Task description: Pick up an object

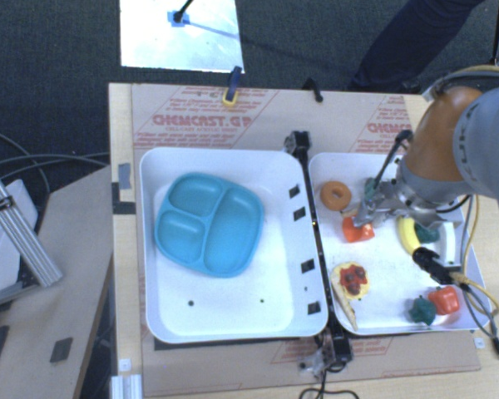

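Gripper (364,216) above red piece (358,230), orientation indiscernible.

Red print shows on the brown cardboard sheet (201,116) under the bins, upside down from this angle. Along its far edge, left of centre, the letters read roughly "CHEMCAST GP". The same red lettering repeats at the far right corner of the sheet, cut off and too broken to read. Smaller lines beside it are too fine to make out.

A light blue divided plate (209,224) sits in a white bin (175,322); nearby are an orange doughnut (335,194), a yellow banana (409,234) and a red-topped pizza slice (351,281).
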You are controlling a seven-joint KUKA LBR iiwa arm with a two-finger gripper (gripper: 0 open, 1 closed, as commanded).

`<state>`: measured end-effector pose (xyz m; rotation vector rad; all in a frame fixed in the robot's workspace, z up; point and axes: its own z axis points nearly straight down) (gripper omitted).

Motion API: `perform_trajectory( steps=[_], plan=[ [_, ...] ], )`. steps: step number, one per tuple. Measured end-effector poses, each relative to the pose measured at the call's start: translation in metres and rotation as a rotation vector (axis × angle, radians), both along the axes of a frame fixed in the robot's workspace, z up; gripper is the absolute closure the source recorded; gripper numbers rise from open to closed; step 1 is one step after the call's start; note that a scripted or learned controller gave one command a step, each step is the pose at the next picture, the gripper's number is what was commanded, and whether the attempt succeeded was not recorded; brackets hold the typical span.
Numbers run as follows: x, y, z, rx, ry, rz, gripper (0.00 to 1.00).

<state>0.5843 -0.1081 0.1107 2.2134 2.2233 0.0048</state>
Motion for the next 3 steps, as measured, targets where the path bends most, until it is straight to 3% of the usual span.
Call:
perform_trajectory(
  steps=[1,2,3],
  plan=[
    [0.010,0.106,0.078,0.006,-0.005,0.009,1.00],
    [-0.026,0.078,0.073,0.000,0.007,-0.006,1.00],
    [-0.063,0.156,0.073,0.005,0.007,0.007,1.00]
  ],
)
